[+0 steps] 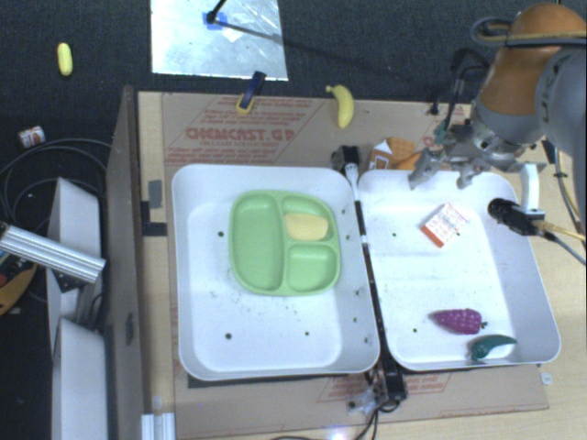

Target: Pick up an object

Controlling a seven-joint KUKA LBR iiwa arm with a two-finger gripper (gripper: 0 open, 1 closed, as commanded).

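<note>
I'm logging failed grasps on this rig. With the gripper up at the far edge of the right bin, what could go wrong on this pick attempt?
The open gripper hangs near the right bin's far wall, so a straight descent might clip the rim. The red and white packet lies flat, and the fingers could slide over it. The purple grapes and teal object sit close together near the front edge, so a grasp there may nudge one away.

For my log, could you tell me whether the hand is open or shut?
Open: the hand shows two fingers spread apart above the right bin, nothing between them.
</note>
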